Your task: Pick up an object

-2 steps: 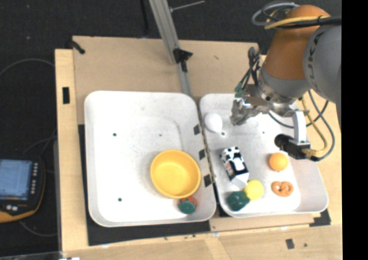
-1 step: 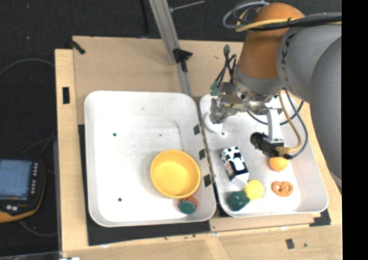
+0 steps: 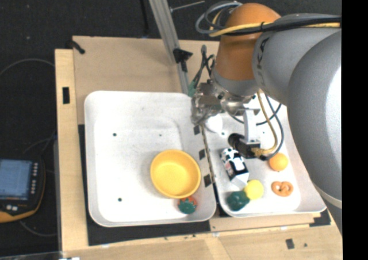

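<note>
The approach step is judged in hand: the gripper [image 3: 214,122], its state indeterminable, is poised behind the black-and-white object [image 3: 234,164]; descent and closure are called for.

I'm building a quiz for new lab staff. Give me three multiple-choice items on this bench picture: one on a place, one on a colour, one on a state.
1. Where does the bowl lie?
A. left bin
B. right bin
C. on the bare bench

2. What colour is the bowl?
A. red
B. yellow
C. blue

3. How does the bowl stand?
A. flipped, rim down
B. mouth up
C. stacked on a plate

Answers:
1 A: it sits near the front right corner of the left bin, across the divide from the pretzel in the right bin.
2 B: rim and inside are plain yellow.
3 B: its hollow inside faces the camera.
</note>
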Robot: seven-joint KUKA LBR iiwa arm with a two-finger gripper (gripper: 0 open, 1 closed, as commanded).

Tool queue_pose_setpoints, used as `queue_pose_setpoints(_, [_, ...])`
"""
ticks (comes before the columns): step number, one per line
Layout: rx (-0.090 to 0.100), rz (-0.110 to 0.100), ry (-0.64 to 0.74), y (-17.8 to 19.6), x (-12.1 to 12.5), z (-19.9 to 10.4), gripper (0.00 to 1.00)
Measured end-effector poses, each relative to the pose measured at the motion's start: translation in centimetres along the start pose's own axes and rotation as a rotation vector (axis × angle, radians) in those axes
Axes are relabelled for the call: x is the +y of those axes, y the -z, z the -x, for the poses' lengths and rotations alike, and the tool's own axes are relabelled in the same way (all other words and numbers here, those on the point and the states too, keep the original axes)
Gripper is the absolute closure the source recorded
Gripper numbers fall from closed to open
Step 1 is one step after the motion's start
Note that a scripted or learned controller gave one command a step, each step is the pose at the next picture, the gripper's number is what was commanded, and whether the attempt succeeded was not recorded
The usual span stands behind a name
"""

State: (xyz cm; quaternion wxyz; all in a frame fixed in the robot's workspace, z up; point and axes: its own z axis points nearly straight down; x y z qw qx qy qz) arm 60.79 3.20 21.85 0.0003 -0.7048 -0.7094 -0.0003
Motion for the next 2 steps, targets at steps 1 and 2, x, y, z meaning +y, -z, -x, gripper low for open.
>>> queue_pose_setpoints(1, [0.001, 0.002, 0.001, -0.30, 0.95, -5.31, 1.00])
queue_pose_setpoints(2, [-0.002, 0.000, -0.003, -0.28, 0.93, -4.94, 0.00])
